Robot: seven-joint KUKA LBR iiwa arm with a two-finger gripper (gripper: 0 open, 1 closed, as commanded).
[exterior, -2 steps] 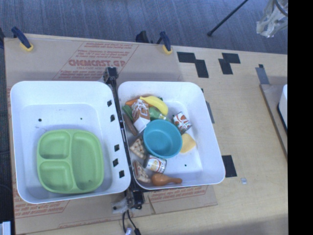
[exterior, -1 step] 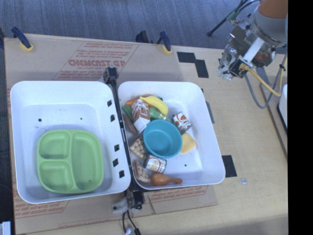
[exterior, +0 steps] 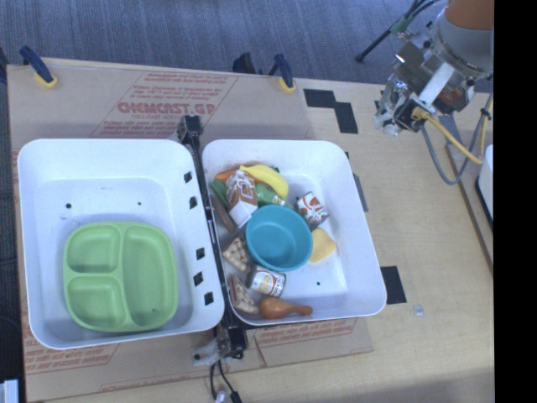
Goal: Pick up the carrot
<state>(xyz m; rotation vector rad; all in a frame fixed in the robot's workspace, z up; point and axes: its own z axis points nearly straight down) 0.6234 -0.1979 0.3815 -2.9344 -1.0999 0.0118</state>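
Orange carrot (exterior: 225,175) lies half-buried at the right bin's (exterior: 357,225) eleven o'clock corner; neighbouring clutter could foil the end effector (exterior: 394,112), whose spread cannot be told.

The arm (exterior: 466,23) enters at the far right. Its topmost visible part is an orange band, and below that sits a rounded grey wrist section. From the wrist a white block runs slantwise down to the gripper (exterior: 394,112), a cluttered assembly of pale grey and metallic parts with dark recesses. A small reddish-brown patch shows on its right side. A yellow cable (exterior: 453,141) and a grey cable (exterior: 436,162) trail from it, and thin dark cables run near the wrist.
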